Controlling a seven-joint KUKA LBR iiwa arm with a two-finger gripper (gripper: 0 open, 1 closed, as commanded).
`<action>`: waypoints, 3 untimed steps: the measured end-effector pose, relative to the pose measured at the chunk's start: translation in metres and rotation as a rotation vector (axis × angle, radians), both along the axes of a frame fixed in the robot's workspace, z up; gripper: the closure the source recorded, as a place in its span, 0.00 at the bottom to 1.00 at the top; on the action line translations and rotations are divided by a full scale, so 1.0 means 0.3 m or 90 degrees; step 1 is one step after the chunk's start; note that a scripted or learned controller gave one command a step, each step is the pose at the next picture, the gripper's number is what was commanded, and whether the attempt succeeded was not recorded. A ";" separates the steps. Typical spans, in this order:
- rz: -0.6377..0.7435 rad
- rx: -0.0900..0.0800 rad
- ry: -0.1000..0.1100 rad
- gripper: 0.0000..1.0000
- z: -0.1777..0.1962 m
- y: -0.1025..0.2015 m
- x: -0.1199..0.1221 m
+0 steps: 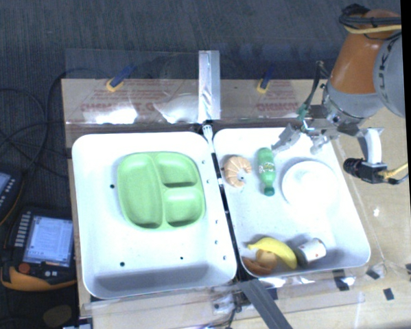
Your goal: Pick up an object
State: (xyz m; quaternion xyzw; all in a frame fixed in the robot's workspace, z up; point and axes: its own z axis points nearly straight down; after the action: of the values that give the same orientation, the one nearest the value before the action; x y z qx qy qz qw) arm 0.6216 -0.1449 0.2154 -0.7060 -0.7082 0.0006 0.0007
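Note:
My gripper [302,141] hangs over the far side of the right bin [358,221], its two fingers spread apart and nothing between them. Just below it lies a white round plate [308,180]. A green bottle [265,169] lies to the left of the plate, and an orange-and-white pastry-like toy [237,170] rests against the bin's left wall. At the bin's near edge sit a yellow banana [273,251], a brown item [259,262] partly under it, and a small silver can [312,250] on its side.
The left bin [101,262] holds a green divided tray [161,188]. A metal post [209,84] stands behind the ridge between the bins. The grey arm with its orange band [358,63] comes in from the upper right.

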 end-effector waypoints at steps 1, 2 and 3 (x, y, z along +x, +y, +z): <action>-0.037 -0.002 0.001 0.00 -0.333 0.048 0.154; -0.113 -0.002 -0.007 0.00 -0.421 0.061 0.061; -0.112 -0.002 -0.008 1.00 -0.387 0.060 0.063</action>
State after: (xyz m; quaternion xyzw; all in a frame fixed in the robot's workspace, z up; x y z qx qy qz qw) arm 0.6406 -0.1270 0.0994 -0.7657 -0.6432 -0.0025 -0.0048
